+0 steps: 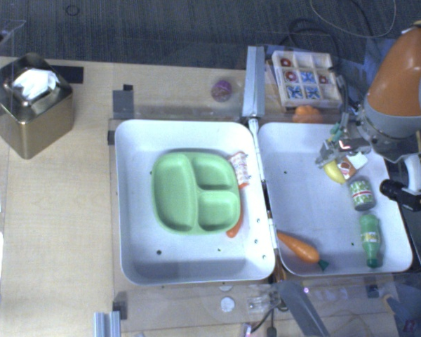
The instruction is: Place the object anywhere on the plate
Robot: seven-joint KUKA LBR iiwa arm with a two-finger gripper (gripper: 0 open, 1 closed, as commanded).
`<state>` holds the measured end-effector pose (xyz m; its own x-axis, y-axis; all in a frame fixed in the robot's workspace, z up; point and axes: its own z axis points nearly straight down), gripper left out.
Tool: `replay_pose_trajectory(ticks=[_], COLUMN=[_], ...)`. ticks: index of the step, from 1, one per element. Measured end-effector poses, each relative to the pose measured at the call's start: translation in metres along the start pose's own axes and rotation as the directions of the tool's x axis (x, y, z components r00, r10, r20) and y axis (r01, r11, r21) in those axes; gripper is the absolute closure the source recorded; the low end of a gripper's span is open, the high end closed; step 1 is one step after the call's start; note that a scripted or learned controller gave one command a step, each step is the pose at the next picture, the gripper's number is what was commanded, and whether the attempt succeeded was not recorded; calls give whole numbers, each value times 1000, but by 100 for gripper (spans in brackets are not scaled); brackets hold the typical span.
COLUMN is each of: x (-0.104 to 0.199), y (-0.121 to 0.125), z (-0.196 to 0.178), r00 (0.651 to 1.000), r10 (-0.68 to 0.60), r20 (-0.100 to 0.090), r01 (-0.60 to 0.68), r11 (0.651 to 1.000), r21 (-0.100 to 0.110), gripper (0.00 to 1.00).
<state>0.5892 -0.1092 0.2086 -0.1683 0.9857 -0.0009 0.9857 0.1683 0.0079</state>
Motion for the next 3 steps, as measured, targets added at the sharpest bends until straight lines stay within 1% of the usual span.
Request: replay_pose_trajectory(ticks=[1, 2, 3], x=[85, 154, 153], y=[9, 24, 24], z=[-2, 2, 2], r00=[1000, 984, 984], r10=[-7, -176, -176], r20=[-1, -2, -2], r01=[7, 176, 176], r11=[1000, 984, 984], r21=[2, 1, 1], gripper=[100, 100, 0])
